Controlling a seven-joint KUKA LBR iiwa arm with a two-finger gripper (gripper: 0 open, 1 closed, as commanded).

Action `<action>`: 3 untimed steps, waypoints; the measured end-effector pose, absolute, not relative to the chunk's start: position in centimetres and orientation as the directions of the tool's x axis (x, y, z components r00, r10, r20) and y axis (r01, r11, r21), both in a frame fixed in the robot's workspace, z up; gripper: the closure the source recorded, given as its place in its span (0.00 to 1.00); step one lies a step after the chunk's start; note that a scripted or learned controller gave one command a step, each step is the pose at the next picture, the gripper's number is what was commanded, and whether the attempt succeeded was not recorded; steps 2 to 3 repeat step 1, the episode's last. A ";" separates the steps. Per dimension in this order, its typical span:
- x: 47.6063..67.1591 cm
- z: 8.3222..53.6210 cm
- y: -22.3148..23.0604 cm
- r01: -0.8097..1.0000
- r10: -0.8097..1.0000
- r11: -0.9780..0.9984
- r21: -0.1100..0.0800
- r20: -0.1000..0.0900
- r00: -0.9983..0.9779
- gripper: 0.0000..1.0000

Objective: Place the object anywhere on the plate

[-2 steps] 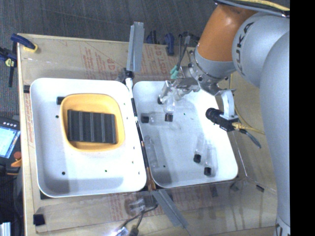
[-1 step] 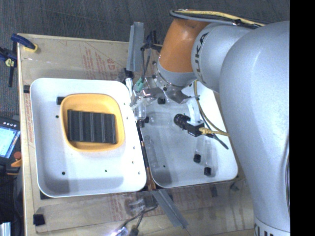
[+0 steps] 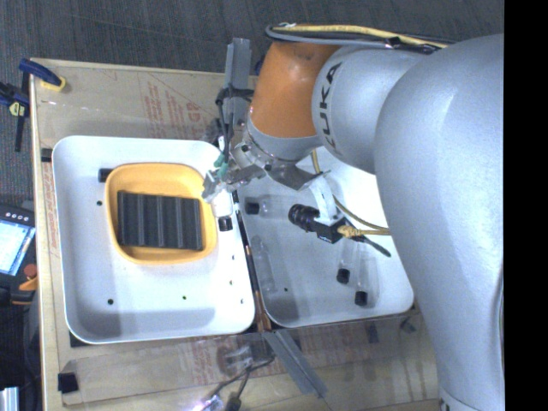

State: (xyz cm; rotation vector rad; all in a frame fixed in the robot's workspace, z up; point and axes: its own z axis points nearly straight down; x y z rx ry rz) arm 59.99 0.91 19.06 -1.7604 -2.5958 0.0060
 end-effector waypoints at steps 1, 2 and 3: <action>60.0 19.1 0.9 0.929 0.929 0.369 -0.006 0.002 -0.369 0.00; 60.0 19.1 0.9 0.929 0.929 0.369 -0.006 0.002 -0.369 0.00; 60.0 19.1 0.9 0.929 0.929 0.369 -0.006 0.002 -0.369 0.00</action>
